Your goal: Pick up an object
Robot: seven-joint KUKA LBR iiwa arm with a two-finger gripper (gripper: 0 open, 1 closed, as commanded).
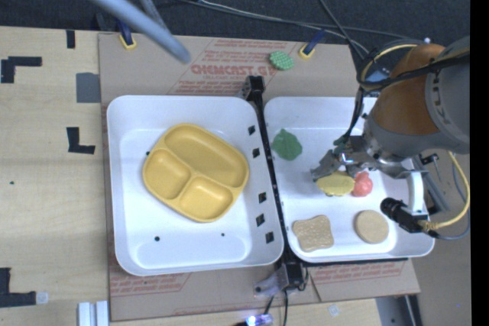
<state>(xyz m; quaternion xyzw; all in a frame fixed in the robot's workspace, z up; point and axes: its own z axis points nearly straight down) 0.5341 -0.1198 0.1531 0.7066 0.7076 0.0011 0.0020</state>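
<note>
Gripper (336, 164) low over the yellow piece (335, 185) in the right bin (321, 107).
The piece lies just under the fingertips, long axis across the bin; can't tell whether the jaws are parted or closed.

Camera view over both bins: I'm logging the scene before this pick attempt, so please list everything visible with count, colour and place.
White bins: two, side by side on the bench.
Divided plate: one, yellow, three compartments, in the left bin.
Leafy toy piece: one, green, upper left of the right bin.
Flat yellow piece: one, yellow, middle of the right bin, directly under the gripper.
Red piece: one, red, touching the yellow piece's right side.
Toast slice: one, tan, front of the right bin.
Round cracker: one, tan, front right of the right bin.
Waffle-textured piece: one, green, on the cardboard behind the bins.
Arm: one, grey with orange band, over the right bin.
Gripper: one, low over the yellow piece.
</note>
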